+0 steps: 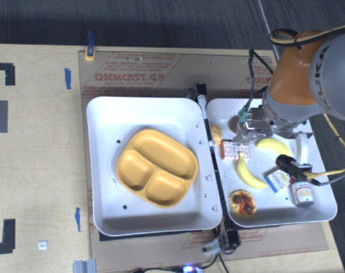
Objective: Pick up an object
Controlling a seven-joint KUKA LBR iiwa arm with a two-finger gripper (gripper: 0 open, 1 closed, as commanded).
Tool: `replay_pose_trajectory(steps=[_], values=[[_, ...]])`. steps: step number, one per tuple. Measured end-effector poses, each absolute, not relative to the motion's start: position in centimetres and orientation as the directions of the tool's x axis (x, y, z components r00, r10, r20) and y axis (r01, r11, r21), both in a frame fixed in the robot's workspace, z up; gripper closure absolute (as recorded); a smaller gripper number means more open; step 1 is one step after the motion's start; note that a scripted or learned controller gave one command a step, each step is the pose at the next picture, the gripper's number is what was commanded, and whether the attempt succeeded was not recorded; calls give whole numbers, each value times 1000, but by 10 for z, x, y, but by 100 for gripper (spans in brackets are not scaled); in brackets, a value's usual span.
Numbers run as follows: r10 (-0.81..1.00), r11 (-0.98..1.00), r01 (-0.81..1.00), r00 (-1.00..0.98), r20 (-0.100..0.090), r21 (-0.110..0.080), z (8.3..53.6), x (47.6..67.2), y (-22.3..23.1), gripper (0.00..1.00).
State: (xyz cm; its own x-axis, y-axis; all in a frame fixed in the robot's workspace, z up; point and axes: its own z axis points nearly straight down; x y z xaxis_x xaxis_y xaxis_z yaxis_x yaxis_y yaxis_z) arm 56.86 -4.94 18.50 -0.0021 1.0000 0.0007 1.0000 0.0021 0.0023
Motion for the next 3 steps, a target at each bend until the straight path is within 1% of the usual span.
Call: replay_pose_trajectory(steps=[1, 2, 3], values=[[1000, 2, 1000, -2, 0, 2, 185, 568, -50, 0], [1000, -1, 1000, 1, -1, 1, 86, 534, -108, 0], [1000, -2, 1000, 2, -3, 7, 97, 535, -108, 100]])
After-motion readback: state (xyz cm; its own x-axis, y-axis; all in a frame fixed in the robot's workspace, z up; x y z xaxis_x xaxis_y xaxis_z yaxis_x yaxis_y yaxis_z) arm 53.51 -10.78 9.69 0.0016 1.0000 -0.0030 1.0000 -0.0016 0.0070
